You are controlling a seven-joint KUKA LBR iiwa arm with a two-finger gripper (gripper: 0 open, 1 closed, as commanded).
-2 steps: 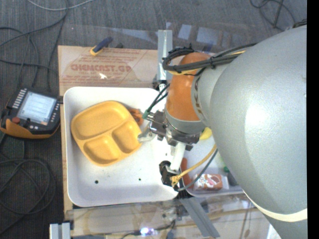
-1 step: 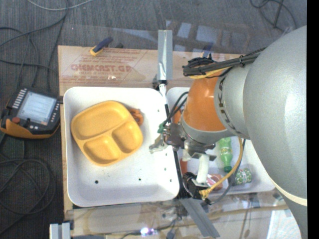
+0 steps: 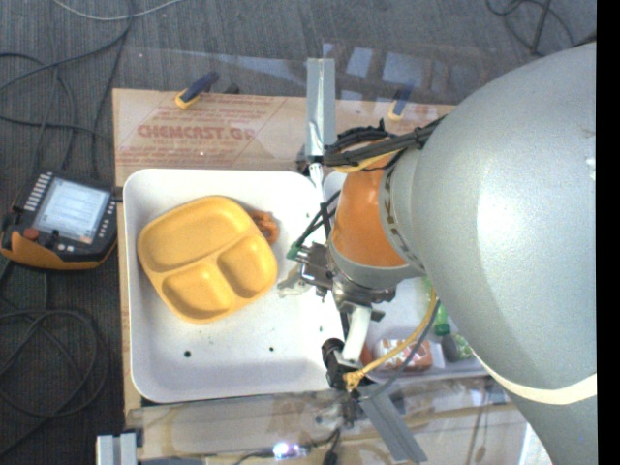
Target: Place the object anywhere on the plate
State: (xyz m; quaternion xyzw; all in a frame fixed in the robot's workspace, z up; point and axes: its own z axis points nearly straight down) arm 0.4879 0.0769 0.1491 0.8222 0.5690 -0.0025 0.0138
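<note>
A yellow plate (image 3: 205,257) with three compartments lies tilted in the left white bin (image 3: 170,371). A small orange-brown object (image 3: 266,226) peeks out at the plate's upper right rim, partly tucked behind it. My gripper (image 3: 296,273) hangs just right of the plate, close to the divider between the two bins, below the orange wrist band (image 3: 363,226). The gripper is apart from the orange-brown object, a little below and right of it. The large grey arm hides most of the right bin.
In the right bin a reddish item (image 3: 405,355) and a green item (image 3: 447,341) show under the arm. A metal post (image 3: 320,105) stands at the back between the bins. An orange teach pendant (image 3: 60,219) lies off the bench at left.
</note>
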